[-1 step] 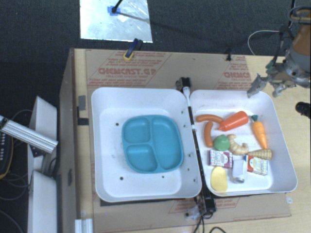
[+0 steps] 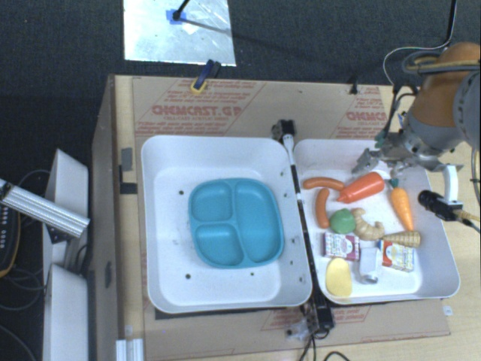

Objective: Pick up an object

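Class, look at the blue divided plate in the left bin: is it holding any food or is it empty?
Empty. The blue divided plate shows bare blue in all three compartments; the toy food lies in the right bin.

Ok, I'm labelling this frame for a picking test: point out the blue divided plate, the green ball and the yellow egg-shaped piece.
blue divided plate [image 2: 235,222]: camera view, central divider ridge.
green ball [image 2: 343,221]: camera view, its top.
yellow egg-shaped piece [image 2: 339,277]: camera view, middle of its face.
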